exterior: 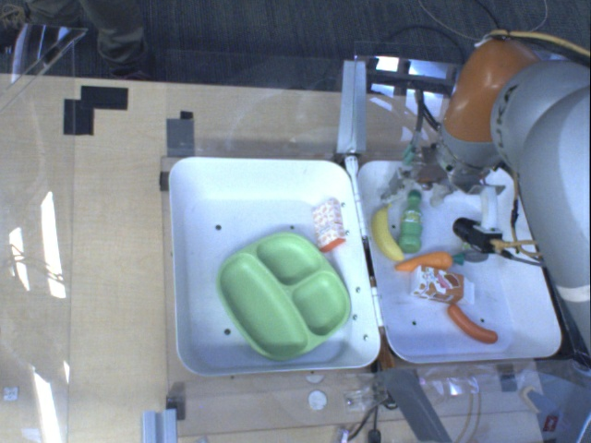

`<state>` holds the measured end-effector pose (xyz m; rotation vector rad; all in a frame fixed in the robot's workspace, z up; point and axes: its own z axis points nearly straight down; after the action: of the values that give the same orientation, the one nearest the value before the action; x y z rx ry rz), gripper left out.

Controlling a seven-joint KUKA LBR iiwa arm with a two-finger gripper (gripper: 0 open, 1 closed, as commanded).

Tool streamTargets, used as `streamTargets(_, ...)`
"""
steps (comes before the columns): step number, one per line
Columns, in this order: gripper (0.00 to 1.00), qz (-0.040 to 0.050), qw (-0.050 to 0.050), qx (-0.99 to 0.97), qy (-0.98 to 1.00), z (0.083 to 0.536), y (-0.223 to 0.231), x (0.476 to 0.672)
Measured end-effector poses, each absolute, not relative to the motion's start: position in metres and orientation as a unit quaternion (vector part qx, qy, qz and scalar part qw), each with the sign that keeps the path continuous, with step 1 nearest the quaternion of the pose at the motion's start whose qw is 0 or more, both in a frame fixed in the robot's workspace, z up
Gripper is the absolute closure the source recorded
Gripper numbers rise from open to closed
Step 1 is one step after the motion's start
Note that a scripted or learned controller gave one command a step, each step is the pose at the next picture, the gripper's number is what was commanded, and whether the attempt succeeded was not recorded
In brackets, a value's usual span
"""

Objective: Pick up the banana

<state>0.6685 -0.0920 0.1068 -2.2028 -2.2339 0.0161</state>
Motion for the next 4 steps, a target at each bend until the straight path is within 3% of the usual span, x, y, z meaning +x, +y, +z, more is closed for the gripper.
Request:
streamTargets(2,0.0,-0.0037,-0.005,-0.639,-0.769,0.089,-0.085,0.577)
streamTargets(3,0.0,-0.0037,-0.006,-0.626,-0.78,0.09,-0.092,0.513)
streamTargets(4,0.0,-0.0062,-0.009,-0.651,-0.759,0.09,-0.091,0.494)
